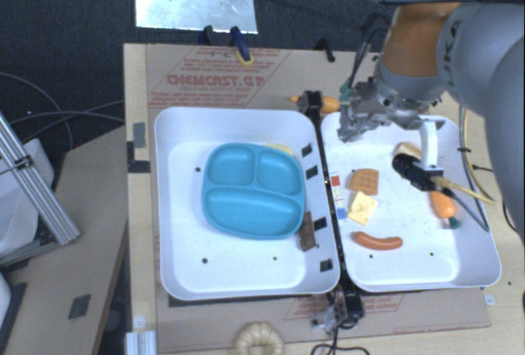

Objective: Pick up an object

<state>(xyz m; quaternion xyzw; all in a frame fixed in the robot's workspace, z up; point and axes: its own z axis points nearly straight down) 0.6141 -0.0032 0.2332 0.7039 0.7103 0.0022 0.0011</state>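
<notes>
- While the arm [426, 25] hangs over the far-left corner of the right bin [426, 263], the jaws sit low against that corner. I cannot tell whether they are open or closed, and nothing shows between them.
- Plenty to choose from, all in the right bin. A waffle piece [365, 180] lies near the divider, with a yellow cheese wedge [363, 207] just beside it on the near side. A sausage [378, 242] lies nearer still, and a carrot [444, 204] is over toward the right wall.
- Nearest to the jaws is the waffle piece, but it lies flat and the wedge crowds it. A grab there, I'd judge, risks skating over the top or pinching both.
- The sausage looks the best bet: rounded, proud of the floor, with bare white bin all around it.
- For a clean take, the jaws want to go in wide and centred over the sausage's middle. They should be turned to straddle its short width rather than run along its length.
- Straight down, close before any sideways drag, then straight up, because a nudge would likely roll it away.
- The carrot sits close to the wall, so there is less room for error there.
- Over in the left bin [189, 263], the blue plate [253, 189] is broad and shallow, a poor fit for a two-sided pinch, so it is best left alone.
</notes>
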